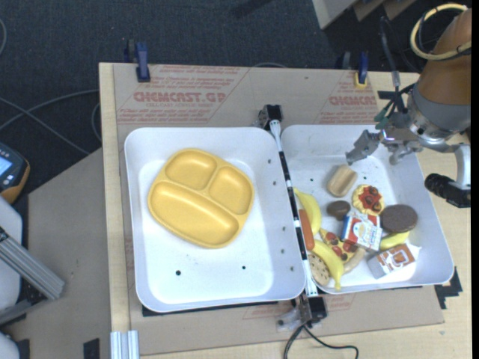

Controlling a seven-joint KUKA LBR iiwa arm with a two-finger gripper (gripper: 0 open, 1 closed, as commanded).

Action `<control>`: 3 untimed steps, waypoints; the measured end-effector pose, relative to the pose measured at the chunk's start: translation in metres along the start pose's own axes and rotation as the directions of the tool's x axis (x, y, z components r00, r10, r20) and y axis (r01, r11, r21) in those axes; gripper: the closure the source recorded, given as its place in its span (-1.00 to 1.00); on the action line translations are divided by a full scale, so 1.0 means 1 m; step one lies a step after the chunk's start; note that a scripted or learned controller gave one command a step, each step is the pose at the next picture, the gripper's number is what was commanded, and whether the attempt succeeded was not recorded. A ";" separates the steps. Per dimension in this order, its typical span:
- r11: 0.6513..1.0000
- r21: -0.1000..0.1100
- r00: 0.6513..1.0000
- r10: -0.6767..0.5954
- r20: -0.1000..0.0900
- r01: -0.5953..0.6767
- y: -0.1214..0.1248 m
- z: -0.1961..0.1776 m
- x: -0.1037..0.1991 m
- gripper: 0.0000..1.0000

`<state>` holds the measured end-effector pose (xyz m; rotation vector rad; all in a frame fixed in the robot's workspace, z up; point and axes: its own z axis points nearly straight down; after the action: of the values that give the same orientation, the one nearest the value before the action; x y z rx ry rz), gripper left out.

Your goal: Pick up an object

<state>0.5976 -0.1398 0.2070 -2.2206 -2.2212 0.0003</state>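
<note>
The right bin (430,271) holds a pile of toy food: a banana (326,238), a brown cookie (399,218) and a bread roll (341,179). Behind the pile, the gripper (382,146) hovers over the bin's far end, grasping nothing; whether it is released or clenched cannot be told. The left bin (150,275) contains a yellow divided plate (200,197).

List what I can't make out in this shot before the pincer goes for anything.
- Pincer: small and blurred in the camera view; finger spacing unreadable.
- Arm: cut off by the frame's right edge.
- Cookie: partly covered by the banana.
- Small cartons: print too small to read.
</note>
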 end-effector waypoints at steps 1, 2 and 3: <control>1.000 0.008 1.000 -0.002 -0.002 0.002 0.008 0.109 0.014 -1.00; 1.000 -0.008 1.000 0.001 0.003 -0.001 0.024 0.039 -0.011 -1.00; 1.000 0.008 1.000 -0.003 -0.003 0.003 -0.001 0.127 0.034 -1.00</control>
<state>0.5969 -0.1054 0.0796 -2.2118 -2.2188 0.0059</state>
